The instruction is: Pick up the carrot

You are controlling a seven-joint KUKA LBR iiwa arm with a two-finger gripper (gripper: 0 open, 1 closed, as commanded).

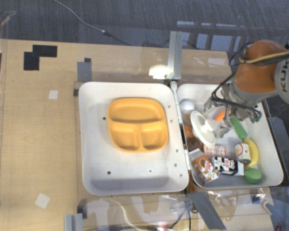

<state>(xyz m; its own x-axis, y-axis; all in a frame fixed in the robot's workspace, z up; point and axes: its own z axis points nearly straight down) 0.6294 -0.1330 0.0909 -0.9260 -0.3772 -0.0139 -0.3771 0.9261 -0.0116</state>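
I have the arm (260, 71) reaching in over the right-hand bin (275, 170), its glossy orange band bulging above the wrist and hiding much of the bin's far corner. The gripper (225, 121) hangs low among the clutter, and I cannot tell how its jaws stand: the dark metal linkage and cables around them blur together with what lies beneath.

The carrot (221, 114) shows as a small orange sliver right at the jaws, just to their left side and partly covered by the gripper hardware. Whether it sits between them or merely beside them I cannot make out.

Just left of the jaws and a little nearer to me lies a white, smooth, round plate or lid (202, 127), tilted on edge. Farther left sits a shiny pale ball (187, 105) near the bin wall. Just right of the jaws, a matte green stick-shaped piece (239, 128) slants toward a curved yellow banana (253, 154). Below the jaws, toward the near rim, lie small printed cartons (216, 163) with busy red, brown and white graphics, their labels too small to read, and a rounded green fruit-like lump (253, 175) at the near corner.

Well to the left of the jaws, the other white bin (94, 172) has rounded corners and a smooth plastic sheen; in it lies a yellow-orange moulded tray (137, 123) with three shallow compartments.

The bench (33, 148) is pale wood-grain board with black tape marks at its far left.
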